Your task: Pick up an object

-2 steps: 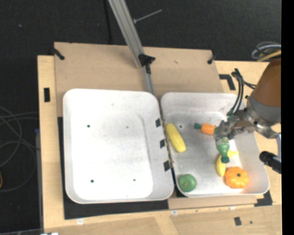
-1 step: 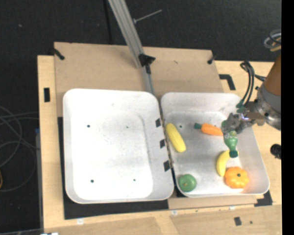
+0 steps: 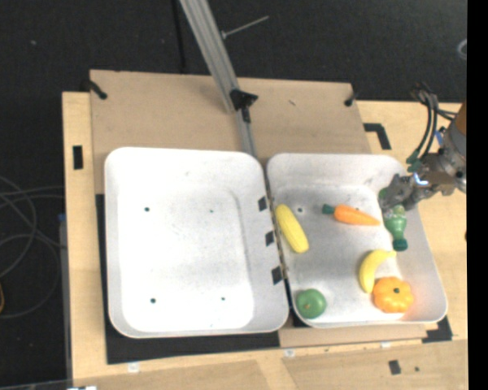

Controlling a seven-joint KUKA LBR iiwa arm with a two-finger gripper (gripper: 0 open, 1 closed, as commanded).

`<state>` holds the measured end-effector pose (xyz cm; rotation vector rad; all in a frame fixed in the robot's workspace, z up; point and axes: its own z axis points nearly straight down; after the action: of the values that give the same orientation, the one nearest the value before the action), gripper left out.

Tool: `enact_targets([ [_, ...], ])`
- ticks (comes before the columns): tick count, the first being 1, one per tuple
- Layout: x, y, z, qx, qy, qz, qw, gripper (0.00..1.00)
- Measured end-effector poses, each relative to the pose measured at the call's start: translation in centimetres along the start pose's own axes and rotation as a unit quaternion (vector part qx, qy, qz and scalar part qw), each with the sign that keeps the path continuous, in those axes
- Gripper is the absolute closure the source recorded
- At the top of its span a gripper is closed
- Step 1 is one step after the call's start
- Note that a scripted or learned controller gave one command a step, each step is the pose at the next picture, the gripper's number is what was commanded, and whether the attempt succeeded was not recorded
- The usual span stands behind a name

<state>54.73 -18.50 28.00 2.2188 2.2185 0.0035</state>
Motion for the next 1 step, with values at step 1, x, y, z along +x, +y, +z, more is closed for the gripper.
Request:
enact_targets([
  [1, 5.27, 1.11, 0.88, 0.002, 0.001, -0.002, 1.0000, 1.00],
])
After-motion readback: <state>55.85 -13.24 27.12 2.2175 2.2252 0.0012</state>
